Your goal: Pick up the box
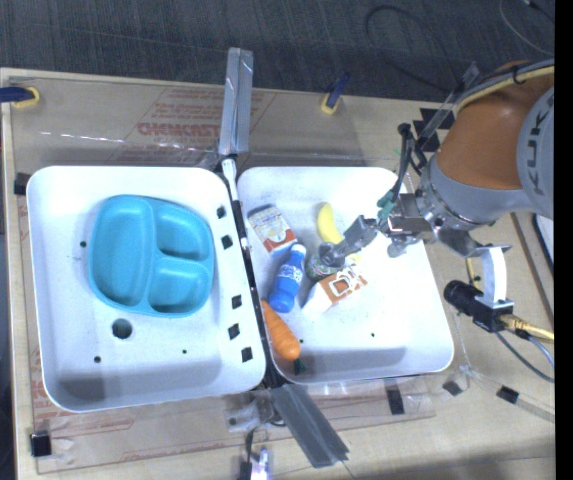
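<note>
two bins (406, 353) before you, side by side. gripper (324, 264) low in right bin, near centre, tips at box (340, 286); box lies flat just at 5 o'clock of tips, touching them. finger gap: cannot tell. bottle (287, 277) at 9 o'clock of gripper, banana (327, 222) at 12, carrot (281, 334) at 7. blue tray (153, 254) in left bin.

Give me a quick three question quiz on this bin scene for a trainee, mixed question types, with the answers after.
1. True or false: the blue tray lies in the left bin.
2. Which thing lies nearest the right bin's front wall: A banana, B carrot, C blue bottle?
3. Fill in: the hand is low over the white and orange ____.

Key: 1 true; 2 B; 3 box.
</note>
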Available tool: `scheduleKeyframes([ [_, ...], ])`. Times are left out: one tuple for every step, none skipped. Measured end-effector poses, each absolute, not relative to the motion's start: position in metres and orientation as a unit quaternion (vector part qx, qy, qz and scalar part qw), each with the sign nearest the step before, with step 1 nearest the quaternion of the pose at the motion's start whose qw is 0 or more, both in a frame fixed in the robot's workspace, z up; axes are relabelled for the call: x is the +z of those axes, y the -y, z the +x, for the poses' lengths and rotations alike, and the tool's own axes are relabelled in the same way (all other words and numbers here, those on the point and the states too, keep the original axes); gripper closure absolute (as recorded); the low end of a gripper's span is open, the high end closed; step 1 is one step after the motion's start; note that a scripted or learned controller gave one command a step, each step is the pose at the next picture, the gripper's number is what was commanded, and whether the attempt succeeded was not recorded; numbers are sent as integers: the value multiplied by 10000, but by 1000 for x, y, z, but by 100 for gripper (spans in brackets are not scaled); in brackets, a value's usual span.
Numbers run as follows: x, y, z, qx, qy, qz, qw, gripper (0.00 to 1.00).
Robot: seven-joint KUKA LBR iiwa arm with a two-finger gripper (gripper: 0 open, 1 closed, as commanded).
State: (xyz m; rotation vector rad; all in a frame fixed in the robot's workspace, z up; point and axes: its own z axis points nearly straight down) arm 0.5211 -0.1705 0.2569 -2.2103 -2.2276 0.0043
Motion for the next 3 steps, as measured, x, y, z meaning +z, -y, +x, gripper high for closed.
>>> scheduleKeyframes([
  [144,138,494,20,5749,-8182,24,0],
  [154,137,495,24,5769,-8168,25,100],
  [91,121,488,9,5825,-8128,16,100],
])
